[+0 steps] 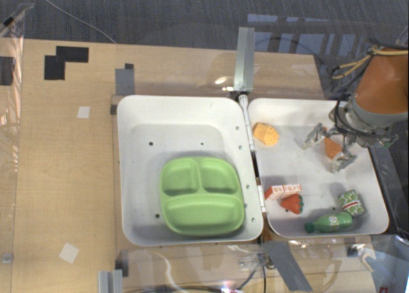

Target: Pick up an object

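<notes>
- Gripper [331, 147]: two pale metal fingers spread wide over the upper right part of the right bin [383, 221], one tip toward the bin's middle, the other lower and nearer the arm; they straddle a small object without closing on it.
- Orange object [333, 148]: a small, roughly wedge-shaped piece, orange with a duller brownish shade, lying on the bin floor between the spread fingers; its exact identity cannot be told.
- Arm [383, 90]: grey wrist under a broad orange band, entering from the right, with cables running along its upper side.
- Yellow-orange lumpy toy food [266, 135]: upper left of the right bin, near the divider.
- Red-and-white packet [282, 190] and toy strawberry [293, 203]: just beside each other, lower left of that bin.
- Green bottle [329, 223]: lying on its side along the front wall; a green-and-white can [350, 202] sits tilted just above it.
- Left bin [137, 119]: holds a green three-compartment plate [202, 195], upright, toward the front.
</notes>
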Available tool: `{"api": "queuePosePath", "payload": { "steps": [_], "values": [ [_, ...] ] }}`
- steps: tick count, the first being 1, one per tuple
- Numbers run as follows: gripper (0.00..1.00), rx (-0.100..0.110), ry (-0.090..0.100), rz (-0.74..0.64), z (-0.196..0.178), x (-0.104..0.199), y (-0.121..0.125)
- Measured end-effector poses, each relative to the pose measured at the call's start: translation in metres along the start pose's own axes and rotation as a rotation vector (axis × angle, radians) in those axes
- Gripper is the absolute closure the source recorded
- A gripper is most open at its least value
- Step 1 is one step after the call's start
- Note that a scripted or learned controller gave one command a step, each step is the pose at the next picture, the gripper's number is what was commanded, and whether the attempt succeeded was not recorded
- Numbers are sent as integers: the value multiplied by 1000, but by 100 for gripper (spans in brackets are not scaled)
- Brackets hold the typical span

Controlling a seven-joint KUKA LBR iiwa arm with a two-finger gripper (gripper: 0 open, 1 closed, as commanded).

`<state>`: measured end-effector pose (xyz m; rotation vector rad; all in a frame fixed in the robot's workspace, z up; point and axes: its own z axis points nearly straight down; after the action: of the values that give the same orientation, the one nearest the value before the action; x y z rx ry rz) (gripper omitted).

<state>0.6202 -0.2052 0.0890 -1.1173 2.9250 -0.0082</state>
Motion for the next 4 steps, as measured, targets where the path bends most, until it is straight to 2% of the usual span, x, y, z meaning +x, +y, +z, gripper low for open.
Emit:
{"api": "queuePosePath", "payload": {
  "steps": [1, 2, 3, 4],
  "values": [
    [100, 9, -10, -6, -15, -5, -2],
    [100, -2, 1, -392, -65, 27, 24],
    [100, -8, 0, -871, -71, 40, 36],
    [100, -13, -2, -1420, -30, 46, 78]
  ]
}}
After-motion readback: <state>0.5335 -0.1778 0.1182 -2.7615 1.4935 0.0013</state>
